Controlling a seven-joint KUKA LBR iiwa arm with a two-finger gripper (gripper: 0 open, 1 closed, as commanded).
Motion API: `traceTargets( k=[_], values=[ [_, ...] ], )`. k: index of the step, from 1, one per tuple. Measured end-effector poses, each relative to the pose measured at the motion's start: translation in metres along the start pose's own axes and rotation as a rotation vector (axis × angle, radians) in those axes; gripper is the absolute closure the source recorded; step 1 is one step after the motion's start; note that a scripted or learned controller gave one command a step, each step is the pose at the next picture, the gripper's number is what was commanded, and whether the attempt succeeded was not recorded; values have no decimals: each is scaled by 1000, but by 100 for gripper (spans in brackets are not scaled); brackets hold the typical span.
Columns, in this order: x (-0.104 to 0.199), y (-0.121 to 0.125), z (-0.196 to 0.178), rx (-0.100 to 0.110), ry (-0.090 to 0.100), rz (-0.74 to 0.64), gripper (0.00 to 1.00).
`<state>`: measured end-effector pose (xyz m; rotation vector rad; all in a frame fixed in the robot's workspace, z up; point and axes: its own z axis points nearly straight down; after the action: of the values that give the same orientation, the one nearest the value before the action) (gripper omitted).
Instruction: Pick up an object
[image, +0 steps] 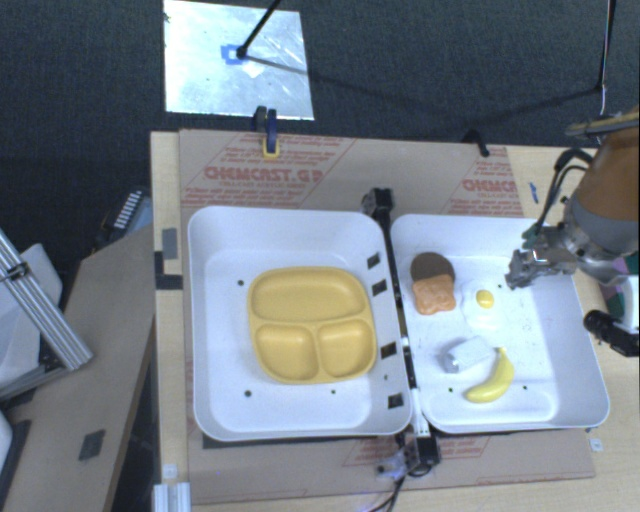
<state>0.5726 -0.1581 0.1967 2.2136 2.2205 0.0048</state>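
gripper (527, 268) at right bin's (575, 330) 2 o'clock, near rim, grip state unclear | banana (492, 380), yellow, curved, at 6 o'clock, open floor rightward | fried egg (484, 300) just left of gripper

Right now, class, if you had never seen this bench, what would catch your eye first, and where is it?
The yellow divided tray stands out, lying alone in the left bin. In the right bin, a banana lies near the front beside a small grey block, with a fried-egg toy behind them. The gripper hangs over that bin's far right side.
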Motion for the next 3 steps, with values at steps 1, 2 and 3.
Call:
traceTargets(
  k=[1,2,3],
  values=[
    [0,1,-21,2,1,-1,100],
    [44,10,-27,3,3,-6,100],
    [99,31,-21,3,4,-8,100]
  ],
)
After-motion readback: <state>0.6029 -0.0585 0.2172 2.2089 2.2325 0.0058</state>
